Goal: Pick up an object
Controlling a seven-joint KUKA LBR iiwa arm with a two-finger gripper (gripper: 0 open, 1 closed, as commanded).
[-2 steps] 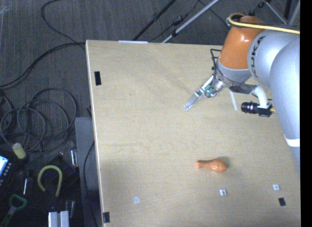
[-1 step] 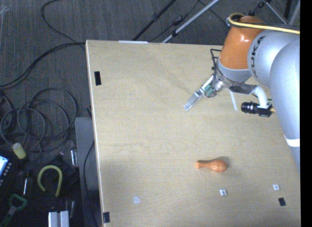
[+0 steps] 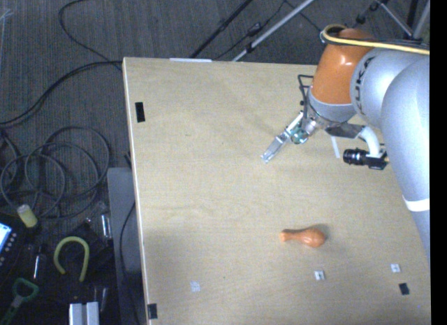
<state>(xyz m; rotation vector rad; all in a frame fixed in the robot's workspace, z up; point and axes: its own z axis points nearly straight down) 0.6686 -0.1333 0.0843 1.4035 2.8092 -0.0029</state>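
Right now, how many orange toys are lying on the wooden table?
1. An orange pear-shaped toy lies on the table toward its near right side, below the gripper. The arm may hide more on the right.

no text, label, brand or number is legible anywhere on the bench or the arm.

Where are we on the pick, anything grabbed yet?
Nothing looks done yet: the orange object lies on the wooden board, untouched. In hand: the tool hangs over the board's middle, well apart from it, with nothing visible between its fingers. Left: move over the object, descend, grasp, lift.
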